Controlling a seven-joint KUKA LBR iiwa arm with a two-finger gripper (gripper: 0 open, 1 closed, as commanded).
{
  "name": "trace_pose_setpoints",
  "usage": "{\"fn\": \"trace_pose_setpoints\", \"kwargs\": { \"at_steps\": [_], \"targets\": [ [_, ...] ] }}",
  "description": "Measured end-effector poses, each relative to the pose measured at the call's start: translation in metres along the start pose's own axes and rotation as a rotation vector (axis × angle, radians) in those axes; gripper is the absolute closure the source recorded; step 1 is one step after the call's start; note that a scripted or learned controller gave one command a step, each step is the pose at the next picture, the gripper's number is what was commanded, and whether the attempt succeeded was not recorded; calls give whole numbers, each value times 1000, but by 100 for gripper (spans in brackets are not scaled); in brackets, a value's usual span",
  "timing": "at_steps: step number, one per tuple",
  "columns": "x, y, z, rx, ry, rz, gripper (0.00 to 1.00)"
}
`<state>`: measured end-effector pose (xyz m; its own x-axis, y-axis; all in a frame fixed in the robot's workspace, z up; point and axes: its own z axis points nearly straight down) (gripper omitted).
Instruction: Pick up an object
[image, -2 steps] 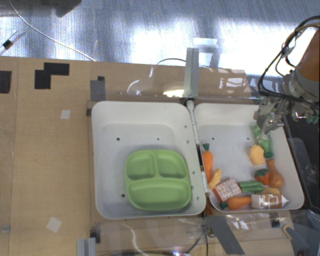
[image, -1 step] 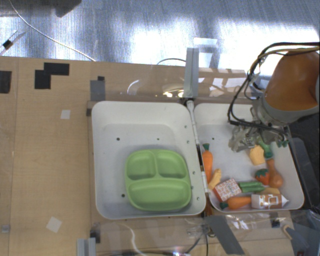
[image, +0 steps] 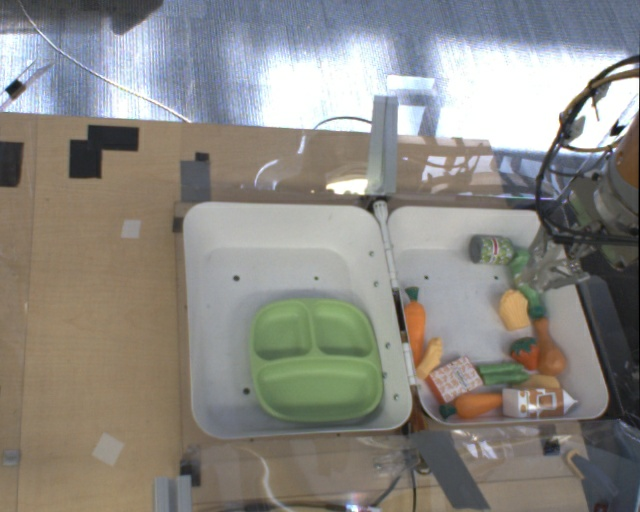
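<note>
The right bin (image: 440, 275) holds several toy foods. A small dark can with a green label (image: 490, 249) lies near its back. A yellow fruit (image: 513, 310) sits below it, with a green leafy piece (image: 522, 266) between them. My gripper (image: 548, 270) hangs low over the bin's right side, just right of the green piece and above the yellow fruit. An orange carrot (image: 414, 320) lies along the left wall. A red and white box (image: 456, 378), a green pod (image: 503, 373) and a white bottle (image: 538, 402) crowd the front.
A green divided plate (image: 315, 358) lies in the left bin (image: 230, 250). A divider rail (image: 393, 290) separates the bins. Black cables (image: 565, 150) loop above the arm at the right. A grey post (image: 383, 145) stands behind the bins.
</note>
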<state>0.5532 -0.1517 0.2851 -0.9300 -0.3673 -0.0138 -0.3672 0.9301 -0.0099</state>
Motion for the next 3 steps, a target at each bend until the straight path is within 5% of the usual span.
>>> {"fn": "trace_pose_setpoints", "kwargs": {
  "at_steps": [1, 2, 3],
  "targets": [
    [17, 85, 36, -10, 7, 49, 100],
    [-21, 120, 37, -8, 3, -101, 100],
    [-3, 43, 121, -11, 13, -170, 100]
  ]
}}
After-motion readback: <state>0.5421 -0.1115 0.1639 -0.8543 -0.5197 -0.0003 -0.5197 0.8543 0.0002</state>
